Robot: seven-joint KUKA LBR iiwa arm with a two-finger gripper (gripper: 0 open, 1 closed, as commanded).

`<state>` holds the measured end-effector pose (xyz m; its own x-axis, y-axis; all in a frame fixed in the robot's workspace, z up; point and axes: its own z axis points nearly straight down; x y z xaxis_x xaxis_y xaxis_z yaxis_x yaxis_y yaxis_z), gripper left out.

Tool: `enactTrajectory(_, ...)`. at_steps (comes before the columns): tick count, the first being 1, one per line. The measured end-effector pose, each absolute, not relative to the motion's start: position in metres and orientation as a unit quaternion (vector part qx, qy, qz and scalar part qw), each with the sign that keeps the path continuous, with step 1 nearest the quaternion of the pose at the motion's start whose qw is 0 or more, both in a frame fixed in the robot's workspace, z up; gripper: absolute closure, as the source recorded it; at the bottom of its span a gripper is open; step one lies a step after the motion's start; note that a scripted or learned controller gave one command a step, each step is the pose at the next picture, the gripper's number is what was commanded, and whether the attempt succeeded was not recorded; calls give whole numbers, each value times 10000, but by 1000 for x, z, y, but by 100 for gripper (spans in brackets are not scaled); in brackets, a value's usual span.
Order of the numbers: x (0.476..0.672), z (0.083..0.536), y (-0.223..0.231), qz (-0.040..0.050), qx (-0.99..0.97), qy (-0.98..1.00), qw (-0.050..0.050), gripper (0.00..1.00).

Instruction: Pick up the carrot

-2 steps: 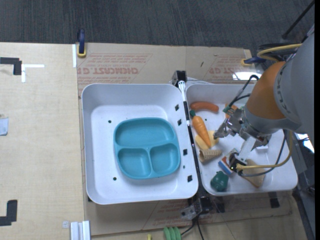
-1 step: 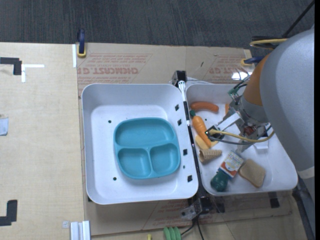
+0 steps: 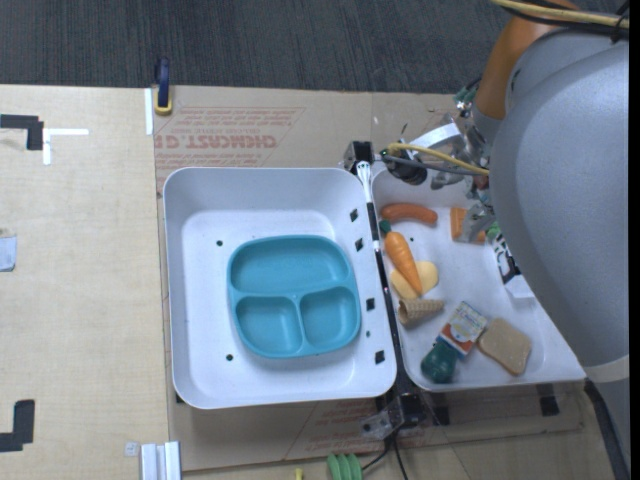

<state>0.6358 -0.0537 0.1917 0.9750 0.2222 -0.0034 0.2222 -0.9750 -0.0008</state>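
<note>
hand [image 3: 478,173] – grip state unclear – hangs near the carrot [image 3: 403,259], up and right of it.

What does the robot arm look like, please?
The arm is bulky, rounded and grey, with an orange band near the wrist. A yellow cable runs across its top, and metal parts with thin wires sit at the wrist end.

The grey arm [image 3: 575,198] reaches in from the right, its bulky body covering the right bin's far right side. The orange band [image 3: 505,53] sits above the wrist. The gripper [image 3: 470,168] (fingers too cluttered to read) hangs over that bin's far edge.
</note>
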Motion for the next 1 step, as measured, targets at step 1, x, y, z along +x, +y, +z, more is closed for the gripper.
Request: enactTrajectory(1, 629, 161, -93, 39, -9949, -1010, 7, 0)
